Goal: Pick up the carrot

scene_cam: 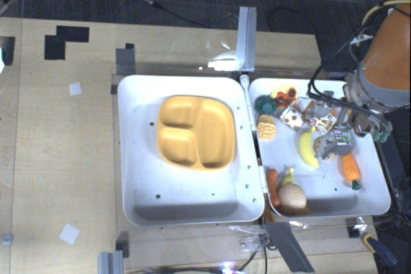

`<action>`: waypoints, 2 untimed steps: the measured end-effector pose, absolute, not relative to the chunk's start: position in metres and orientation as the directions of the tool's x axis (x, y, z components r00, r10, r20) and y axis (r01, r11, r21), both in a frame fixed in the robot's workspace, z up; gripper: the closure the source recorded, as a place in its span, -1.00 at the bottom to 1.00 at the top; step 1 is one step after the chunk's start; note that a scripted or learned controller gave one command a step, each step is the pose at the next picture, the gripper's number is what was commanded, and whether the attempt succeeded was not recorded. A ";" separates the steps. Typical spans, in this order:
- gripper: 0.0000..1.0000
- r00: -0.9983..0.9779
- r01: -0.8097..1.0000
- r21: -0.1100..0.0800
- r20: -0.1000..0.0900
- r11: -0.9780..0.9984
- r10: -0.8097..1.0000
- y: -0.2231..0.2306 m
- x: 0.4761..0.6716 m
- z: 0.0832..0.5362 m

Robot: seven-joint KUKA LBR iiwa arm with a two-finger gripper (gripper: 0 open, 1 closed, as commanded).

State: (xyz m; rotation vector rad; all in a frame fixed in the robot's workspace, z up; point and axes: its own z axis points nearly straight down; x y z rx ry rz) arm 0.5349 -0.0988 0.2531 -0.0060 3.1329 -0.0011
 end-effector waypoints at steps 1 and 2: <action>-1.00 -0.988 0.156 0.000 -0.005 0.988 0.156 -0.139 0.527 0.185; -1.00 -0.983 0.183 -0.002 -0.026 0.983 0.183 -0.205 0.532 0.093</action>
